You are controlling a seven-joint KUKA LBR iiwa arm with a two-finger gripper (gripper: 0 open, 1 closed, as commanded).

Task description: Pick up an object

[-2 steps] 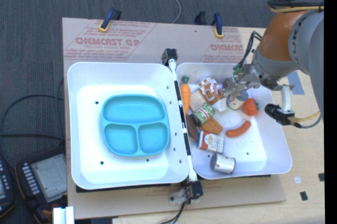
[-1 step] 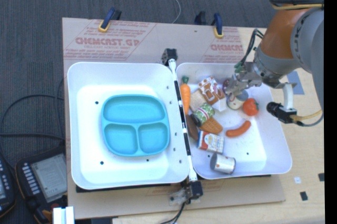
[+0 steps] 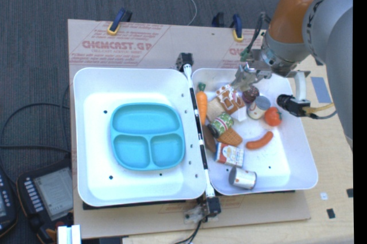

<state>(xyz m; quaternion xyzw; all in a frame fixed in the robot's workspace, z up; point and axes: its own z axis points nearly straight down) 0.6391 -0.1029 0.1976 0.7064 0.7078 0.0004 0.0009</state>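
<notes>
The right bin (image 3: 298, 162) holds a heap of toy foods. Among them are an orange carrot (image 3: 201, 105), a brown and white box (image 3: 229, 98), a dark purple piece (image 3: 250, 95), a grey-lidded can (image 3: 259, 105), a red tomato (image 3: 273, 116), a red sausage (image 3: 260, 140), a green can (image 3: 222, 122), a waffle-patterned piece (image 3: 231, 136), a small carton (image 3: 229, 155) and a silver can (image 3: 243, 178). My gripper (image 3: 246, 80) hangs low over the back of the heap, just above the box and the purple piece. Nothing visibly held.
The left bin (image 3: 92, 179) carries a blue three-compartment tray (image 3: 149, 135). A black divider (image 3: 195, 122) runs between the bins. The grey and orange arm (image 3: 298, 13) comes in from the upper right. Blue clamps (image 3: 118, 20) hold the board's far edge.
</notes>
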